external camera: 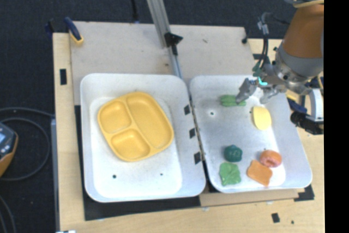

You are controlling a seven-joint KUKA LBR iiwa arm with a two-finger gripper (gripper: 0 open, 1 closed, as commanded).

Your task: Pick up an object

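Observation:
My gripper hangs over the back of the right bin, open, with nothing between its fingers. Its left finger stands just beside a small green piece lying on the bin floor. A pale yellow lemon-like piece lies just in front of the gripper. Toward the bin's front lie a dark green piece, a light green piece, an orange block and a reddish-orange piece.
The left bin holds a yellow divided plate. A metal pole rises behind the bins, down to the gap between them. The arm's orange band and cables hang over the bench's right side.

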